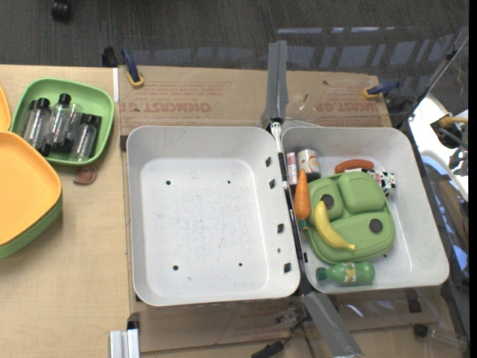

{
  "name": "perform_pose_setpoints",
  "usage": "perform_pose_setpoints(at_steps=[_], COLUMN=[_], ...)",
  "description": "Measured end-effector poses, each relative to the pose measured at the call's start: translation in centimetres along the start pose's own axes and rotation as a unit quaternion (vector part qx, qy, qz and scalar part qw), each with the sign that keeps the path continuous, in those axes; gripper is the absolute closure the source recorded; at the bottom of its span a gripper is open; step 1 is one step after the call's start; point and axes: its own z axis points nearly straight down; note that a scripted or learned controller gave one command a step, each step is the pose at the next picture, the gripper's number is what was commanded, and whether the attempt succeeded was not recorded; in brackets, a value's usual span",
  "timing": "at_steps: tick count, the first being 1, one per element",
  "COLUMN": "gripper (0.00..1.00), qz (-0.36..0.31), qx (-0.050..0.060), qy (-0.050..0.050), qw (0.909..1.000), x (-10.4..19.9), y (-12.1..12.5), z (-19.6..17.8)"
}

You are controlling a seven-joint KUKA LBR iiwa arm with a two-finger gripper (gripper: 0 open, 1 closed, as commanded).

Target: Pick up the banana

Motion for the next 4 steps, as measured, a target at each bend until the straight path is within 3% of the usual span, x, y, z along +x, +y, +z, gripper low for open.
perform_pose_setpoints(at_steps=[1,2,3,4], gripper=[1.0,1.0,1.0,1.0], qz=[0.021,0.023,0.009,-0.007], qx=[0.0,0.001,0.0,0.0], qy=[0.0,0.0,0.0,0.0], qw=[0.9998,0.9997,1.0,1.0], x=[-1.8,-3.5,-4.1,-7.1], y=[-0.5,-4.4,-1.0,-1.8], z=[-5.6,3.2,-1.1,-7.1])
